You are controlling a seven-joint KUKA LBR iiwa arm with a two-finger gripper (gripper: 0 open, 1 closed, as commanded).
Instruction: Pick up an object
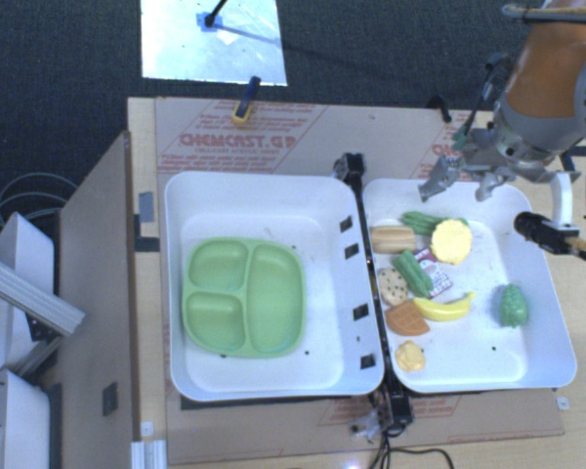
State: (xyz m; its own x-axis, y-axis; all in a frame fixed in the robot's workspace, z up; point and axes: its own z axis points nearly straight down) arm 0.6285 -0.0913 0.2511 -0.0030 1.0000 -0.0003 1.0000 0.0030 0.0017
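Robot gripper [462, 178] hovering open and empty above the back edge of the right bin [542, 360], toy food spread below it.

The two grey fingers are spread apart with nothing between them; the arm [557, 66] above them, grey with an orange band, is cut off by the top right corner. Just in front of the gripper lie a green cucumber-like piece [425, 222] and a round yellow piece [452, 241], touching each other. Beside these sit a hot dog bun [392, 237], a green vegetable [411, 273] over a small red-and-white item that is mostly hidden, a spotted cookie [392, 285], a banana [442, 308], an orange wedge [406, 319] and a pale yellow lump [409, 357] too blurred to name. A green broccoli-like piece [513, 306] lies apart, towards the right. The left bin [264, 198] holds a green divided plate [243, 297].
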